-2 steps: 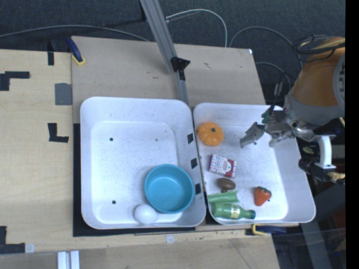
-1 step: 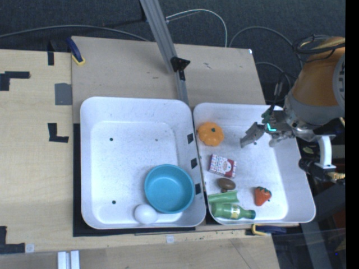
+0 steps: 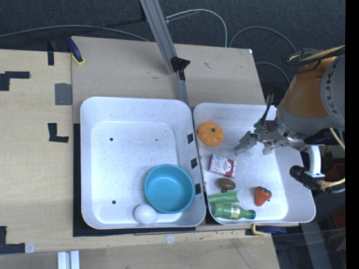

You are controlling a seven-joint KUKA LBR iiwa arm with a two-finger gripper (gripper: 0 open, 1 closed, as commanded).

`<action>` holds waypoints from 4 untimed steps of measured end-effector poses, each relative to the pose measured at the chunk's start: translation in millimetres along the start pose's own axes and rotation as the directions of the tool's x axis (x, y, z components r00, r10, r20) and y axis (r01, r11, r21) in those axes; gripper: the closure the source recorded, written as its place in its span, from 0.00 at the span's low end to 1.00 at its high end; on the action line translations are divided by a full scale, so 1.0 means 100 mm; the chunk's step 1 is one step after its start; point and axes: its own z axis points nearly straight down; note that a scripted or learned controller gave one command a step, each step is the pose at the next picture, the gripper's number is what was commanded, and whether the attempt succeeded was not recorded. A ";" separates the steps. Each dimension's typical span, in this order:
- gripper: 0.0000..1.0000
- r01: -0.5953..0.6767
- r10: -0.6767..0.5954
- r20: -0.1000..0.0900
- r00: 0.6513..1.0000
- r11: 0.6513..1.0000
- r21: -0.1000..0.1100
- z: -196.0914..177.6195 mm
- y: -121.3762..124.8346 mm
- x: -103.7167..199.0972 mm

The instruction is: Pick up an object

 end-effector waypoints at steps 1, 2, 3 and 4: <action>0.00 -0.002 0.002 0.001 1.000 1.000 -0.005 0.61 0.04 -0.04; 0.00 0.000 0.000 0.000 1.000 1.000 -0.017 0.68 0.09 -0.04; 1.00 0.002 -0.002 0.000 1.000 1.000 -0.018 0.57 0.09 -0.04; 1.00 0.000 0.000 0.001 1.000 1.000 -0.009 -0.02 0.02 -0.04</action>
